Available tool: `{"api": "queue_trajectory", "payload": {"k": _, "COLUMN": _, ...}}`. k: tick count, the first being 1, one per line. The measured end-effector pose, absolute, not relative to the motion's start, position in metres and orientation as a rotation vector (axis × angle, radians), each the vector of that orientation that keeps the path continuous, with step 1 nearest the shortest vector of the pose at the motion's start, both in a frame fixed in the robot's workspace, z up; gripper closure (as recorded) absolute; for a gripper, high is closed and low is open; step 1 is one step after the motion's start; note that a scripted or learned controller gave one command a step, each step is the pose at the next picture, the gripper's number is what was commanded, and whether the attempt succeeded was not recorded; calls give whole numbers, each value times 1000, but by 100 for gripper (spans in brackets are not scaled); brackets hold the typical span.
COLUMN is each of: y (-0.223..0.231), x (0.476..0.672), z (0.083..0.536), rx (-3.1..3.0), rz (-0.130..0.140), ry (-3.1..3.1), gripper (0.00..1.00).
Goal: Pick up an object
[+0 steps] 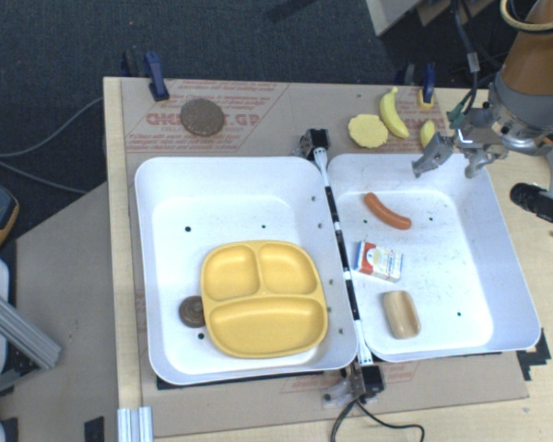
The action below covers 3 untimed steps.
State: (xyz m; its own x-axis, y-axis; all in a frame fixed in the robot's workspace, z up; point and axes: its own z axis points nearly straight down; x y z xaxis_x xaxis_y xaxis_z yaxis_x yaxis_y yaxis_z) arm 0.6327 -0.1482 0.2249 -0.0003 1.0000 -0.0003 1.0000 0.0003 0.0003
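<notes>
The two-finger gripper point(452, 155) hangs with its fingers spread apart and nothing between them, at the 12 o'clock rim of the right shallow white bin point(498, 274). The nearest candidate, a slim red-orange sausage point(388, 212), lies just toward 7 o'clock. I judge it best to straddle its narrow width, then descend squarely.

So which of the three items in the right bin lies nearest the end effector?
The red sausage, at the bin's far end just below the end effector. The small carton and tan bread roll lie farther toward the near edge.
</notes>
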Motion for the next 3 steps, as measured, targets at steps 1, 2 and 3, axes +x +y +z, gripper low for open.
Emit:
{"api": "queue_trajectory", "payload": {"k": 1, "y": -122, "x": 612, "z": 115, "rx": 2227, "rz": -10, "ry": 2232, "gripper": 0}}
{"api": "queue_trajectory", "payload": {"k": 2, "y": -126, "x": 666, "z": 83, "rx": 2216, "rz": 3, "ry": 2222, "gripper": 0}}
{"api": "queue_trajectory", "payload": {"k": 3, "y": -126, "x": 666, "z": 96, "rx": 2215, "rz": 4, "ry": 2220, "gripper": 100}}
